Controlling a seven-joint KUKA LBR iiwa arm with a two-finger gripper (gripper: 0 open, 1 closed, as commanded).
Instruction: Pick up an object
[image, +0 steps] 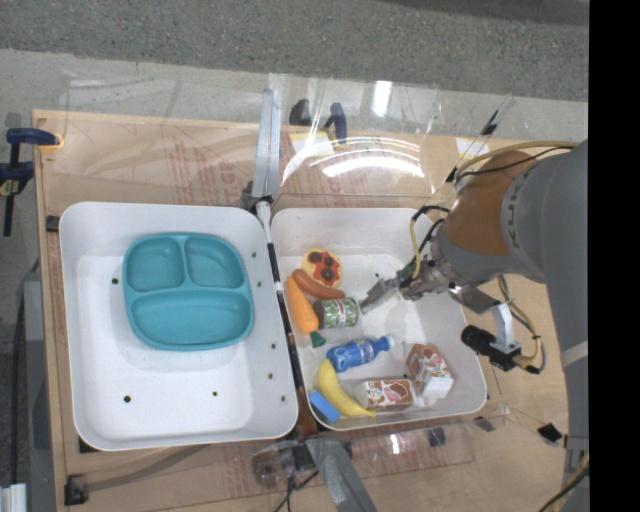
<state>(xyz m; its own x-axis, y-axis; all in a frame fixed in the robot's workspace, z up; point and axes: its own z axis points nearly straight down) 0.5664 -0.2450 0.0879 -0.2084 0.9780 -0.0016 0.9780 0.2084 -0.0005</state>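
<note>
We see two shallow white bins side by side on a brown wooden bench (150, 160). The left white bin (90, 400) holds a teal plastic plate with three sections (187, 290). The plate sits near the top of that bin, and there is a lot of bare white floor below it and along its left side.

The right white bin (380, 225) is much more crowded. Along its left wall we see an orange toy carrot (301, 308), touching a toy hot dog (317, 286). Just above them lies a small toy pizza slice (324, 264). A small green-labelled can (339, 314) lies on its side next to the carrot. Below it lies a blue plastic bottle with a white cap (358, 353). A yellow toy banana (338, 390) curves along the bottom edge, with a small blue block (324, 407) touching it. Two small red and white cartons (410, 380) sit in the bottom right corner.

The grey arm with an orange band (500, 220) reaches in from the right. Its two-finger gripper (378, 294) points at the can and is just beside it. The tips look close together with nothing between them. The top right part of this bin has open white floor.

A clear plastic sheet (380, 130) shines behind the bins. A blue clamp (20, 160) grips the left edge of the bench.
</note>
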